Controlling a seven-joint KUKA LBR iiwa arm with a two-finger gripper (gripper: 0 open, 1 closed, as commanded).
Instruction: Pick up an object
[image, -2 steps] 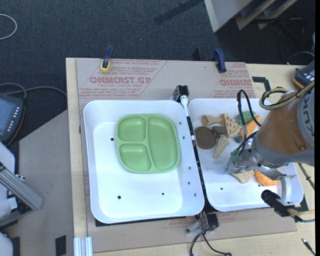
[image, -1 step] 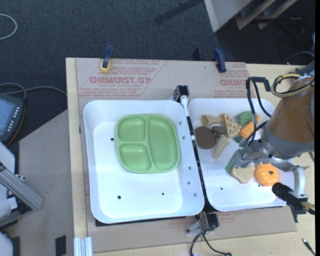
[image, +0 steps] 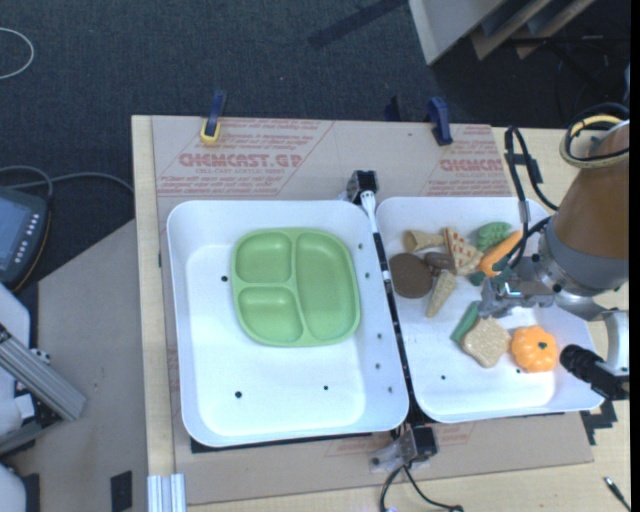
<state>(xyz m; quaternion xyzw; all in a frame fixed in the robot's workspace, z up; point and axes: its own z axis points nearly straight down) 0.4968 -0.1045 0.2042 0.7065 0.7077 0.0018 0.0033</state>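
The orange pumpkin (image: 534, 350) lies nearest the front rim of the right bin (image: 480, 405), with a tan cracker (image: 487, 342) touching its left side. Just beyond the cracker the gripper (image: 503, 293) hangs low over the toy food; whether it is wide or closed cannot be told. Past it sit a cone (image: 441, 292), a brown cookie (image: 407, 274) and a green leafy piece (image: 489, 235). This looks like the descent onto a target; next it must settle on one piece and close.

Robot lab: clamped bench board (image: 300, 150), cables, dark carpet (image: 150, 60).
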